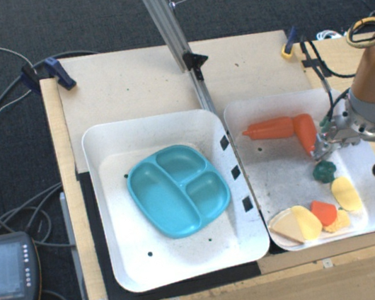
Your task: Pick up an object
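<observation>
The right bin (279,180) holds several toy foods. A long orange piece (270,129) lies across its far side, with a shorter orange piece (305,133) bent down from its right end. A small dark green piece (324,172) sits near the middle right and a yellow piece (346,194) lies just below it. My gripper (322,146) hangs at the right side of this bin, right beside the lower end of the short orange piece and just above the green one. I see nothing held in it.
At the right bin's front edge lie a tan slice (281,226), a yellow wedge (305,222), a red piece (324,212) and an orange bit (338,222). A teal divided plate (178,189) lies in the left bin (113,216). A metal pole (168,20) slants over the bench.
</observation>
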`<state>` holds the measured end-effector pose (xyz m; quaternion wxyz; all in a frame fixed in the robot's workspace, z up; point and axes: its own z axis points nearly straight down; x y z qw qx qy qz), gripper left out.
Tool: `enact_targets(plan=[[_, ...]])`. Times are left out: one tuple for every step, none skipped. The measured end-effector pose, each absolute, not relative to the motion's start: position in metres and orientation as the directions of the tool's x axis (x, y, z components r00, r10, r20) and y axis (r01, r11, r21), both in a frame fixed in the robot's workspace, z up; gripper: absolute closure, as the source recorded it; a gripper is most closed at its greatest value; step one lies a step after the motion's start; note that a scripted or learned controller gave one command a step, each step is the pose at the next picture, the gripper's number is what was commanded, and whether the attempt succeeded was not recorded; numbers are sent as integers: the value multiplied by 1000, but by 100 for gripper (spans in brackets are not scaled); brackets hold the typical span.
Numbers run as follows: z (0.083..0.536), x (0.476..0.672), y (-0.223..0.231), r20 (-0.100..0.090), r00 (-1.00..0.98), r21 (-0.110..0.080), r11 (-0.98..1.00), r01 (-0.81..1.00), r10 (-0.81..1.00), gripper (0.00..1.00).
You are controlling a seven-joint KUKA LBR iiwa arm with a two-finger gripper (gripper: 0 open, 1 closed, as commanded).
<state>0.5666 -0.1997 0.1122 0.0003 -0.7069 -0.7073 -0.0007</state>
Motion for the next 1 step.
enact_targets(plan=[[156,569,-197,-1,-2,5,2,1000,1000,100]])
